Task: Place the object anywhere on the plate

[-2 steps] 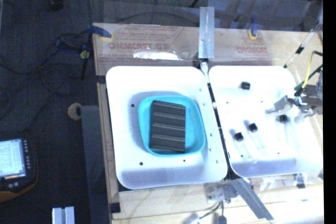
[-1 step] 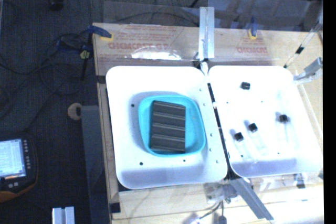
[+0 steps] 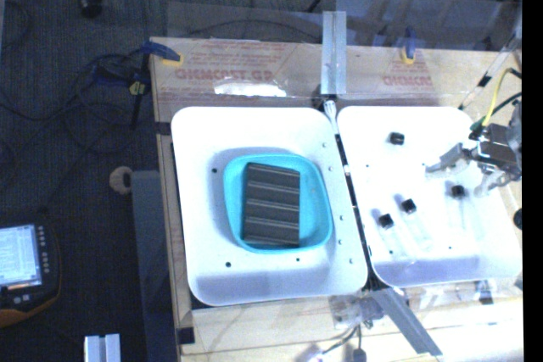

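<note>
A dark grey ribbed block (image 3: 271, 204) lies flat on the blue plate (image 3: 318, 208) in the middle of the left bin (image 3: 195, 182). It rests fully inside the plate's rim, and nothing touches it. My gripper (image 3: 477, 164) is far off to the right, over the right side of the right bin (image 3: 424, 267). It is small and partly cut off at the picture's edge. No object shows in it.
Several small black pieces (image 3: 395, 138) are scattered over the floor of the right bin. A metal divider post (image 3: 333, 55) stands at the back between the two bins. Cables and a blue clamp (image 3: 127, 76) lie off the bench's left.
</note>
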Controlling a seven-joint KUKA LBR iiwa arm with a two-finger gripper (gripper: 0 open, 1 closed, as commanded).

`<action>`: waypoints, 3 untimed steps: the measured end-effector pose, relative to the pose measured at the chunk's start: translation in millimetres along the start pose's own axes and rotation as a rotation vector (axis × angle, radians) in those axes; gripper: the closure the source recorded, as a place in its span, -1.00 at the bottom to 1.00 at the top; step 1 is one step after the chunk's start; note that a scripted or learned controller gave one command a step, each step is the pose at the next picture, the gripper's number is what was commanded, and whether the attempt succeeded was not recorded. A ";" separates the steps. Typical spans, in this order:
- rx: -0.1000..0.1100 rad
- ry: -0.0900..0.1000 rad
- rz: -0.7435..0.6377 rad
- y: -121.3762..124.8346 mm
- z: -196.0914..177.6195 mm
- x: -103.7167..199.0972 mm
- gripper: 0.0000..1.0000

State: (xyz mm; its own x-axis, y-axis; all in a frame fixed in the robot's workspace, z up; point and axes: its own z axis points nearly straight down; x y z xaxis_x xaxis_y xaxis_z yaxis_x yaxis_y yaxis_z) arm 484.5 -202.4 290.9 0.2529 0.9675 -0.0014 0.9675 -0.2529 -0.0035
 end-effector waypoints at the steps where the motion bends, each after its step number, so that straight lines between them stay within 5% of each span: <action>1: -0.004 -0.003 0.154 32.7 -127.7 -6.8 -1.00; 2: -0.002 -0.001 0.313 3.9 -136.0 -13.5 -1.00; 3: 0.001 -0.001 0.568 1.3 -14.9 -4.7 -1.00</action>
State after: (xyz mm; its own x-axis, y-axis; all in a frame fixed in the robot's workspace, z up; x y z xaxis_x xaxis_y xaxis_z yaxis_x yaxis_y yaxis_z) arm 484.6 -207.2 305.8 0.7333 0.6799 -0.0042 0.6799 -0.7333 -0.0025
